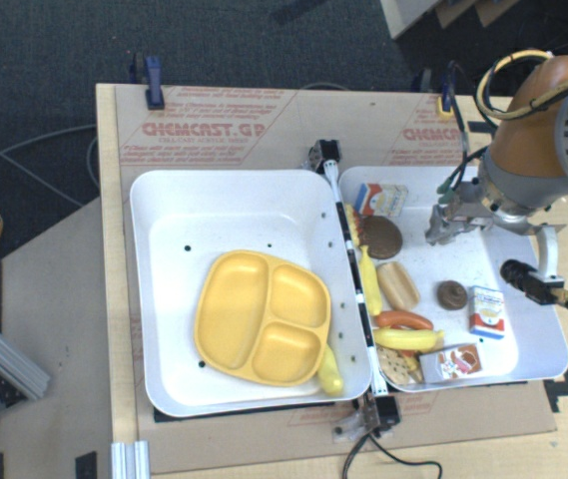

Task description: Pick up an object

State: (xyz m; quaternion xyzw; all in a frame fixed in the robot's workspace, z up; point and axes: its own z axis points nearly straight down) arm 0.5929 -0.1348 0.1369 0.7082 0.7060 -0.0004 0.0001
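My gripper (441,226) hangs over the upper part of the right bin (523,362), above bare white floor, with nothing seen in it. Left of it lies a brown round patty (381,238), and a small printed carton (378,200) sits at the bin's top left. Below are a tan bun (397,284), a red sausage (403,319), a yellow banana (409,339) and a cracker (395,366). A small brown donut (451,294) and a red-and-white carton (487,312) lie lower right of the gripper.
The left bin (164,218) holds a yellow divided plate (264,317) and a small yellow piece (330,377) at its lower right corner. A long yellow item (368,279) lies along the divider. A printed packet (453,360) rests by the right bin's front rim.
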